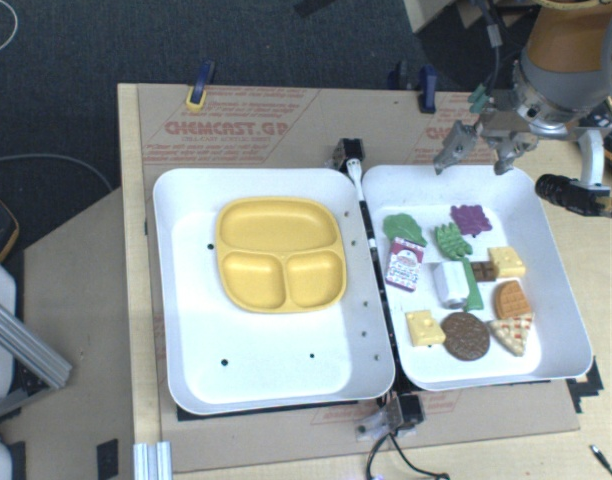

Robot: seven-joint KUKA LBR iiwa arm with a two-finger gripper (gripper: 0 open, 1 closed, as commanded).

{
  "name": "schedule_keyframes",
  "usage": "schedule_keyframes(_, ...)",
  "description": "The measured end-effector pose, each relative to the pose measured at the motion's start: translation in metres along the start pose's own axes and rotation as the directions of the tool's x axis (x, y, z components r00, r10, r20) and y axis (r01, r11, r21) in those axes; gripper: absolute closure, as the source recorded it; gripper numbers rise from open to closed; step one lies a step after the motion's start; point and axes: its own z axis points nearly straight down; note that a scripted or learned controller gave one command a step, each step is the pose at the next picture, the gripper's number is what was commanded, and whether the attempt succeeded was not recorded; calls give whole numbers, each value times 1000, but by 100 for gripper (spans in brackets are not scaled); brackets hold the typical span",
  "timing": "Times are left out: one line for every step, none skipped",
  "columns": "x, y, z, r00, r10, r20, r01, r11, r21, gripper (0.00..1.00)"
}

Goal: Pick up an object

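Broadly, a brown board [286, 118] printed with red lettering covers the bench and carries two shallow white bins side by side. Left bin [186, 298] holds a yellow compartment tray [281, 253], lying flat with one long section at the far side and two smaller ones nearer the camera. Right bin [561, 308] holds a cluster of small toy foods. Above its far edge hangs the grey arm [571, 38] with its orange band, reaching in from the right; the gripper [485, 156] points down over the board just beyond the bin's far rim, its two fingers spread wide with nothing between them.

Among the toys, a green piece shaped like a long stalk [456, 253] lies near the bin's middle, with a white block [449, 283] touching its lower part. A leafy green piece [403, 228] sits to its left, just above a red and white carton [405, 266]. A purple grape bunch [471, 218] lies nearest the gripper, well clear of its fingertips. Toward the near side sit a dark round cookie [467, 336], a brown bread-like piece [511, 298], a pizza slice [513, 335] and two yellow cheese cubes [423, 327], the second [506, 262] farther right.
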Motion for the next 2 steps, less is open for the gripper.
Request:
schedule_keyframes(0, 2, -8, 1000, -2, 2, 2, 1000, -13, 0)
schedule_keyframes(6, 6, 54, 1000, -3, 0, 3, 1000, -7, 0)
